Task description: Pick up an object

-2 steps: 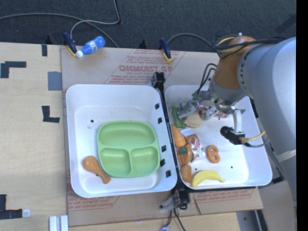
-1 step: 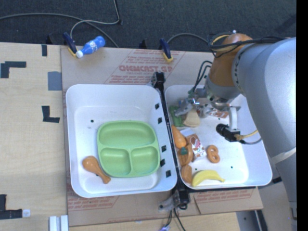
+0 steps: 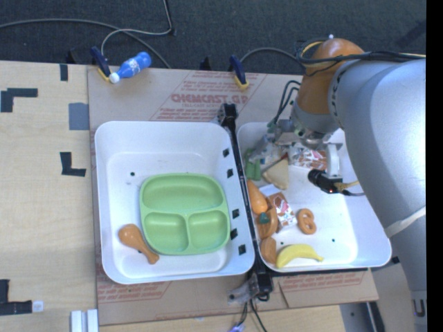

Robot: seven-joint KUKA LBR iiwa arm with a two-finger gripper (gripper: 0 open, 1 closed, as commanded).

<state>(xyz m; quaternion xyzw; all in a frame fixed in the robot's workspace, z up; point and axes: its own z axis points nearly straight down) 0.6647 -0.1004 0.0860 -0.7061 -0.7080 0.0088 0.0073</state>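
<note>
I cannot tell the state of my gripper (image 3: 291, 141) above the tan wedge-shaped sandwich piece (image 3: 277, 173); I should descend slowly, centred on it.

1. I see the arm (image 3: 387, 137) coming in from the right; its big grey link fills the right side of the view.
2. Orange band (image 3: 325, 75) sits above the wrist, near top centre-right, and the wrist (image 3: 311, 120) points down and to the left from there.
3. Pincer (image 3: 294, 144) is low, at the upper left part of the right-hand bin, just right of the divider.
4. Cables run along the wrist on its left side.
5. From this angle I can't make out the pincer's state; the wrist body and clutter mask it.
</note>
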